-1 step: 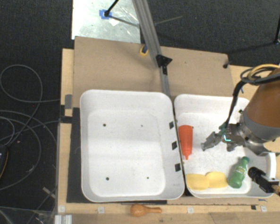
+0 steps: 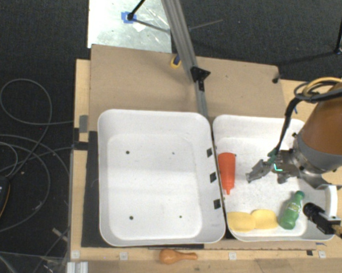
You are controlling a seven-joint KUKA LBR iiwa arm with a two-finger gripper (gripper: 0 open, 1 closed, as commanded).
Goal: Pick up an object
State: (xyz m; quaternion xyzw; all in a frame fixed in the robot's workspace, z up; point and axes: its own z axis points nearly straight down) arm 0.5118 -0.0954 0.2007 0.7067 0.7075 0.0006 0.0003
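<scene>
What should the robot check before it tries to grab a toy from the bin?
1. Toys to grab: ok. An orange bottle, a green bottle and two yellow pieces lie in the right bin.
2. Hand over that bin: ok.
3. Hand holding something: cannot tell.
4. Hand directly above a toy: not ok; it hangs between the orange bottle and the green bottle.
5. Room around the orange bottle: not ok; it lies against the bin's left wall.
</scene>
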